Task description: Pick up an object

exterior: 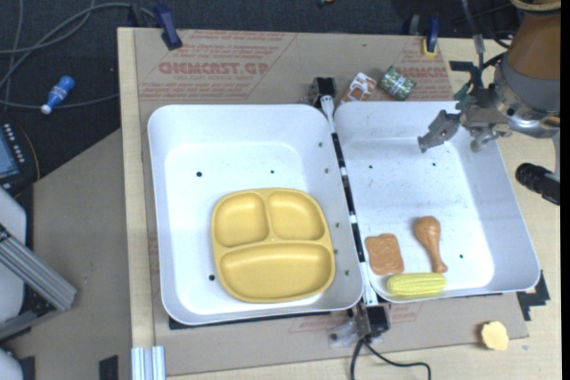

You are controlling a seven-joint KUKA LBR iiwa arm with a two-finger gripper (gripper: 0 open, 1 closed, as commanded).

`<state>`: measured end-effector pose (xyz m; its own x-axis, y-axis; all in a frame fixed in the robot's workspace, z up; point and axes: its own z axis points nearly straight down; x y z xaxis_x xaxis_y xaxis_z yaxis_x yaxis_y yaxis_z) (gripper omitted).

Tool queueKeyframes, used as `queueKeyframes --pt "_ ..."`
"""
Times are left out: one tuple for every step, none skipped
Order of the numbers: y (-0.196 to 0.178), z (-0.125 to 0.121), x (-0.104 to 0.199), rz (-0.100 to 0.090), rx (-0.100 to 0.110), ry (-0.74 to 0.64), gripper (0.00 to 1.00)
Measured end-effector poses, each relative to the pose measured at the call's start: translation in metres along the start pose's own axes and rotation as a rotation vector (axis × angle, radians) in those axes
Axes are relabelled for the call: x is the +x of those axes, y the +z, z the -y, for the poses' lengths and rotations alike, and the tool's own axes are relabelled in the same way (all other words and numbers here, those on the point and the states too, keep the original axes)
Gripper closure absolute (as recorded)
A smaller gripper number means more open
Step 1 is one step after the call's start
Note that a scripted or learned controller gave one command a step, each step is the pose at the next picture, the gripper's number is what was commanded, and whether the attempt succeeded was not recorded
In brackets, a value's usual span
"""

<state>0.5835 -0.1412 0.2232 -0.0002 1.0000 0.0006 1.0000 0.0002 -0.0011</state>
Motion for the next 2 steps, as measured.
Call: queueKeyframes --pt "0.123 0.055 -0.029 -0.002 0.015 0.005 0.00" --pt "0.141 0.101 0.002 -0.004 0.007 0.001 0.00"
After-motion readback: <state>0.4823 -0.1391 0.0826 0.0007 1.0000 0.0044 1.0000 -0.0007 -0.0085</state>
